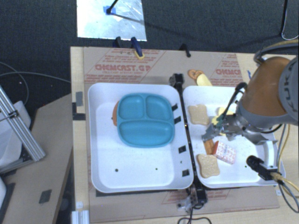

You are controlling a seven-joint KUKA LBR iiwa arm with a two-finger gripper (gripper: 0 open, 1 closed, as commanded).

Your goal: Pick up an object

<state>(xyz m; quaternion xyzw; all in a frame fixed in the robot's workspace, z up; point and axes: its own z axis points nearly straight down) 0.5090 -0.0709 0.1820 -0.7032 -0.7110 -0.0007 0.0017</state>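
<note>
Fingers: I cannot tell their state on my gripper. I should centre over the orange stick, clear of the toast, before closing.

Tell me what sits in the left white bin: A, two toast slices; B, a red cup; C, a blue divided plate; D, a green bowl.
C: the blue divided plate lies in the left white bin, while the toast-shaped pieces lie in the right white bin.
</note>
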